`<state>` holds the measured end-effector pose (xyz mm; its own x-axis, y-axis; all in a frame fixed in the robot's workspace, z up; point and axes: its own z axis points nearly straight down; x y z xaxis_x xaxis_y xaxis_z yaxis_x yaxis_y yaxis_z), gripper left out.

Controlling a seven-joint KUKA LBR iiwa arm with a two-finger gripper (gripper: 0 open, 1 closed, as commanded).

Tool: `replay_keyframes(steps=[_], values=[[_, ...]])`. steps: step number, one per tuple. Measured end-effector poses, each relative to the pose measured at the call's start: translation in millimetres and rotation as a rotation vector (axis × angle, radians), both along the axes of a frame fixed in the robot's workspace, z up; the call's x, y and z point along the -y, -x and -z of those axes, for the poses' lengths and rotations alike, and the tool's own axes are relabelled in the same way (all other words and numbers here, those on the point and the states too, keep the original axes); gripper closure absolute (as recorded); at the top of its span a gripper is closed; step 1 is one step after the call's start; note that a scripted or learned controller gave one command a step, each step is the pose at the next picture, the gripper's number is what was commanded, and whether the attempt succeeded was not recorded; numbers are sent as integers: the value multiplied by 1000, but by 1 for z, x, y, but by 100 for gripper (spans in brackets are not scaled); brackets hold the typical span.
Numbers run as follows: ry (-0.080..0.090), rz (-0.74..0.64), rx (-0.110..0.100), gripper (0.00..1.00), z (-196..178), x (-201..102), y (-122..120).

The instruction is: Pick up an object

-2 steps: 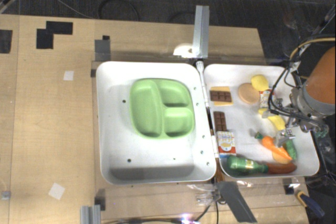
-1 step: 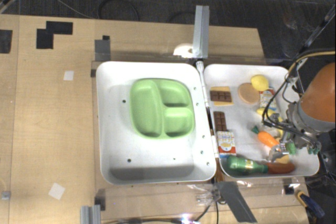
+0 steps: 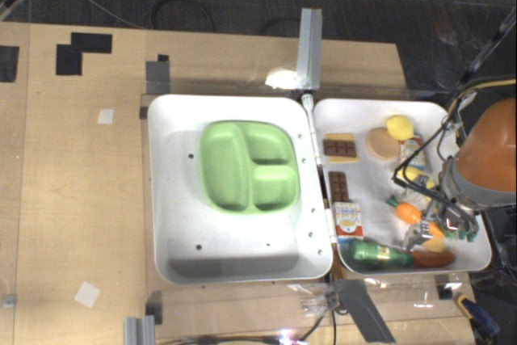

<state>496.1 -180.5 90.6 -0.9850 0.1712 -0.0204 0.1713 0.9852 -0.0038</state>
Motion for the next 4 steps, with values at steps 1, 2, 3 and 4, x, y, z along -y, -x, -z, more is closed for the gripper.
replay_keyframes(steps=[1, 2, 3, 4], values=[[-3, 75, 2, 0, 0, -36, 3], [-2, 66, 4, 0, -1, -61, 3], [-6, 75, 1, 0, 0, -39, 3], [-5, 90, 5, 0, -1, -80, 2]])
